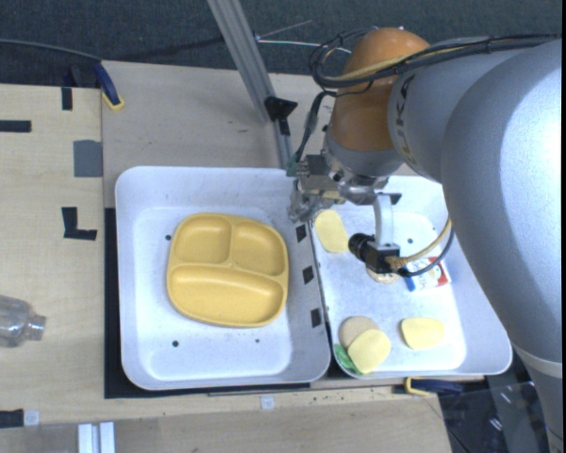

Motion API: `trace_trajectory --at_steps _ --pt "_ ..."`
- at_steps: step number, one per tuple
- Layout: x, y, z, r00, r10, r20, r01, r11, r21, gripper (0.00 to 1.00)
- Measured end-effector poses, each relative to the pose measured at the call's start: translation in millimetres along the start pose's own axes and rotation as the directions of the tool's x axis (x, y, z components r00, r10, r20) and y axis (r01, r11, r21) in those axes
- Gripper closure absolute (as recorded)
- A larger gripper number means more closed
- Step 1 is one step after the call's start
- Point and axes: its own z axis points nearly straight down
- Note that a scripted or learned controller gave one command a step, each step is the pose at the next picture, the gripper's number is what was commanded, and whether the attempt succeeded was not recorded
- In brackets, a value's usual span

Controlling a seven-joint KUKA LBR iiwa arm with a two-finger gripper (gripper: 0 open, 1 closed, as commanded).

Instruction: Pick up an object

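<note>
My own bulk is the largest hazard. My grey arm (pixel 495 159) leans in across the right-hand shallow white bin (pixel 481 343) and covers much of its far side, so I judge any descent there to be half blind.

Next is the ridge where that bin meets the left-hand shallow white bin (pixel 132 253). My gripper (pixel 308 194) hangs almost over the upper end of that ridge, and a straight drop from here would likely strike the rims rather than anything worth lifting.

The broad yellow plastic divided plate (pixel 228 270) lies below my gripper and to its left in the view. It looks wide, smooth and shallow, so I expect a pinch on it would slide off.

The likeliest target is the pale yellow oval slice (pixel 330 231), lying flat on the right bin's floor just below my gripper. Thin as it looks, it may skid aside under a closing grip. Well below it lie a second pale yellow slice (pixel 422 332) and a third pale yellow slice (pixel 370 349), the third touching a tan round lump (pixel 356 327). That crowding could foul a grasp.

My arm comes in from the view's right, with the orange band (pixel 377 64) above the wrist and the wrist pitched steeply down, so my gripper sits low near the bins' upper edge. I cannot tell whether my gripper is open or closed, and I see nothing held in it.
</note>
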Motion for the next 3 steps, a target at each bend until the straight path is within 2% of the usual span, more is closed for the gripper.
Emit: trace_trajectory --at_steps 1,2,3 --pt "-37.1 -35.1 -0.1 1.000 0.007 0.002 -0.007 1.000 0.002 1.00" --pt "-23.6 -26.3 0.1 1.000 0.001 0.000 -0.001 1.000 -0.001 1.00" --pt "6.6 -32.8 0.2 1.000 -0.001 -0.001 0.001 1.000 0.000 1.00"
